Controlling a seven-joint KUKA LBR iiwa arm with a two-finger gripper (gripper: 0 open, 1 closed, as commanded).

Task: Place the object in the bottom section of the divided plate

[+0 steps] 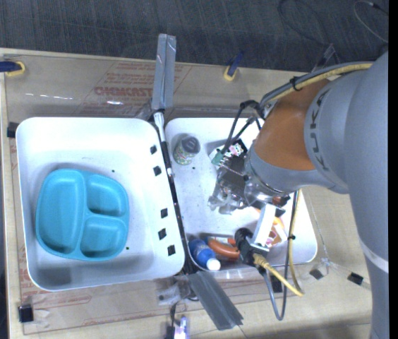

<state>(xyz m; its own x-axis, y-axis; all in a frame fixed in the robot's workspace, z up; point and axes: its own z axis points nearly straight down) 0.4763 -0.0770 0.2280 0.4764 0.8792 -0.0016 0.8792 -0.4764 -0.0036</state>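
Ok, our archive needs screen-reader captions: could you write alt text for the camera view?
A grey and orange robot arm reaches into the right white bin, its tool above small objects. The left bin holds a blue divided plate.

Left bin: divided plate inside.
Right bin: small jar at far left; bottle at near left.
Gripper: over right bin, middle.

Bright overhead light, white bins overexposed, soft focus
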